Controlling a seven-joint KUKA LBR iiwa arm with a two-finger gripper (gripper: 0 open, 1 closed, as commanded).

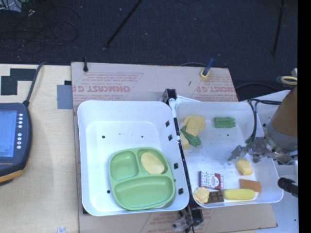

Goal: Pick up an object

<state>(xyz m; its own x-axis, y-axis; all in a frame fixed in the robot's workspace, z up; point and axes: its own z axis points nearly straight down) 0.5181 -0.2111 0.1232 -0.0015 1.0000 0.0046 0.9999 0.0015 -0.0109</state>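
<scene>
The right bin (262,130) holds several toy foods. A yellow piece with a green leaf (193,126) lies at the back left and a green piece (224,123) at the back. At the front are a red and white box (210,179), a yellow chunk (201,194), a corn cob (239,194) and an orange block (250,184). My gripper (244,154) reaches in from the right, low over the bin's middle right. It is open with nothing between its fingers. Another yellow chunk (244,167) lies just in front of it.
The left bin (97,125) bears a green divided plate (141,188) with a yellow item (152,163) in its upper right compartment. A divider wall (175,144) separates the bins. A tablet (12,137) lies at the far left on the bench.
</scene>
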